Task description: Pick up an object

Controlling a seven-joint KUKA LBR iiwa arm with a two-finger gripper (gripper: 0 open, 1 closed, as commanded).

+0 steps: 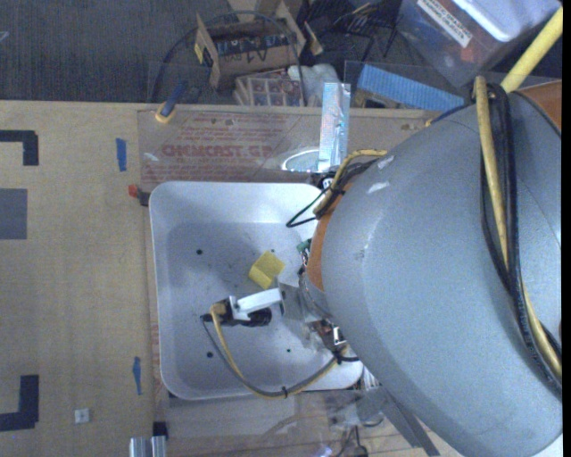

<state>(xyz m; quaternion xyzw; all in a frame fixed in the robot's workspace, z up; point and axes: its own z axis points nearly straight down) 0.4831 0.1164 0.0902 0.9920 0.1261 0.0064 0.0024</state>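
Status: pick not done. Only candidate I could make out was a small yellow block [266,268]. It lay flat on the floor of the white bin [165,268], around the middle and slightly to the right. Nothing appeared lifted or carried.

The grey arm [428,268] came in from the right and covered most of that side. The gripper [299,302] sat low over the bin, just right of the block and a little nearer. The arm's bulk hid most of it, so I couldn't tell if it was open or closed, or touching the block. I saw nothing in its grasp.

Left to do: get onto the block, close, lift clear of the bin floor.

Writing: the brown board [214,147] lying along the bin's far edge had faded red print. It probably read "CHEMCAST", but the characters after it were too washed out to read. A white label [444,22] at far right carried dark text, too small to read. No other brand or label was legible.
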